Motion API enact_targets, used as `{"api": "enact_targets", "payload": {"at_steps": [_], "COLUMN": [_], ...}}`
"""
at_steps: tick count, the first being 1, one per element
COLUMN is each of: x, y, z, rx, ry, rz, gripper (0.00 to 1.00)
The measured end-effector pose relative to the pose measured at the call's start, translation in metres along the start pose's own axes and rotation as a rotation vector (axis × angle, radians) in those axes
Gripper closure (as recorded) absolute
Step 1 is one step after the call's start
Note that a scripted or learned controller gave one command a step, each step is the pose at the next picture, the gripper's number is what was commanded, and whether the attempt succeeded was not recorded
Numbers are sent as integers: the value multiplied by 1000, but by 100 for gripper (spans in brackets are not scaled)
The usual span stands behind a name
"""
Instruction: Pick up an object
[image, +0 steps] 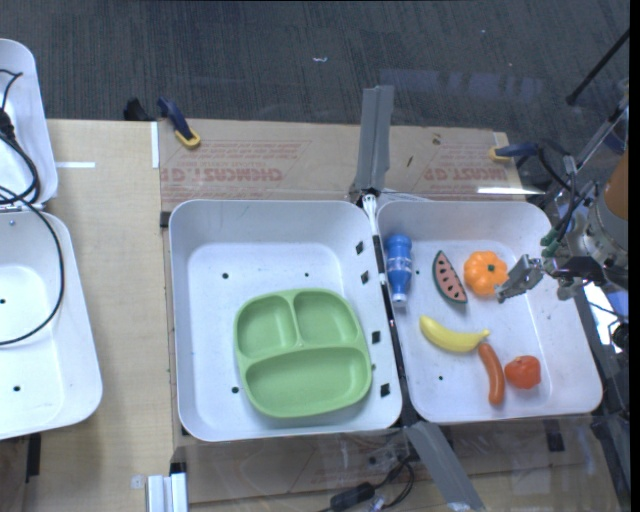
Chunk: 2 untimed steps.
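The right bin (560, 400) holds several toy foods: a blue bottle (398, 265) by its left wall, a watermelon slice (449, 277), an orange pumpkin (485, 272), a yellow banana (453, 335), a red-orange sausage (491, 372) and a red tomato (522, 372). My gripper (545, 279) hovers over the bin's right side, just right of the pumpkin. It is open with nothing between its fingers. One fingertip (517, 279) points toward the pumpkin.
The left bin (200, 250) holds a green divided plate (300, 352). A grey divider post (374, 140) stands behind the seam between the bins. White equipment with black cables (30, 300) lies at the far left of the bench.
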<state>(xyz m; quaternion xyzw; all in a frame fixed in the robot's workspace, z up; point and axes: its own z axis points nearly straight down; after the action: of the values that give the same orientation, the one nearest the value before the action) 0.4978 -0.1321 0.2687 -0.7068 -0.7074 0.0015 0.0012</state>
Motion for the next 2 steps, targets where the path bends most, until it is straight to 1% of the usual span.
{"api": "enact_targets", "payload": {"at_steps": [1,2], "x": [5,-3], "y": [10,-22], "z": [134,179], "rx": [1,3], "ry": [1,2], "rz": [151,92], "gripper": [0,0]}}
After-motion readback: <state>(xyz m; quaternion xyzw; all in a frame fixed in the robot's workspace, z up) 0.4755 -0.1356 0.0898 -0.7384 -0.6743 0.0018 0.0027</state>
